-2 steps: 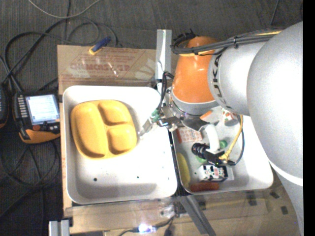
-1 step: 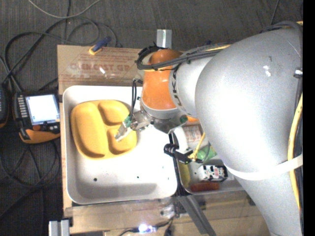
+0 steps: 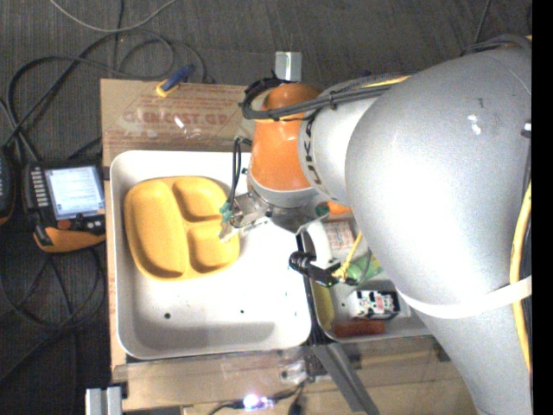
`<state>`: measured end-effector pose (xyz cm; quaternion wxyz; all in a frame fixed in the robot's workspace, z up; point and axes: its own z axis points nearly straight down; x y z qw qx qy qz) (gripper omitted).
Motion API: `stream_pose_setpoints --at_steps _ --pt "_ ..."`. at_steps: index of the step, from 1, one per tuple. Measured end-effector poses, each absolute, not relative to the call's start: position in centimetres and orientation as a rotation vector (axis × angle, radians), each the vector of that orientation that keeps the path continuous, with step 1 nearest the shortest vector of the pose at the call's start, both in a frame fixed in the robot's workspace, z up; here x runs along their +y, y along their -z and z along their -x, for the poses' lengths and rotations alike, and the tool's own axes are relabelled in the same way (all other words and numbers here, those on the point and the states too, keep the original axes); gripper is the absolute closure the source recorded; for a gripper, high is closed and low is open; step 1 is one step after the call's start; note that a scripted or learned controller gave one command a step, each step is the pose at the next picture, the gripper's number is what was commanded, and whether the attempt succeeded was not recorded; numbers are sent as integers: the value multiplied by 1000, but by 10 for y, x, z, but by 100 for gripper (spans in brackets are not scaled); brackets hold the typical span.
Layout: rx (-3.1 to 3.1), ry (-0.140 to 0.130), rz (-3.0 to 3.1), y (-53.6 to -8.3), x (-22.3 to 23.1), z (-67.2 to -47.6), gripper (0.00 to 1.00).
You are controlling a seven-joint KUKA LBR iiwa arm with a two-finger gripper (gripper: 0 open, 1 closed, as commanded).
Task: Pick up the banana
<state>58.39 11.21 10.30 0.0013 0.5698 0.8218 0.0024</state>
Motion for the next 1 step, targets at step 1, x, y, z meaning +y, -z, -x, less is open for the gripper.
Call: stream_pose_setpoints --at_steps 1 --pt "2306 54 -2121 -148 146 -602 100"
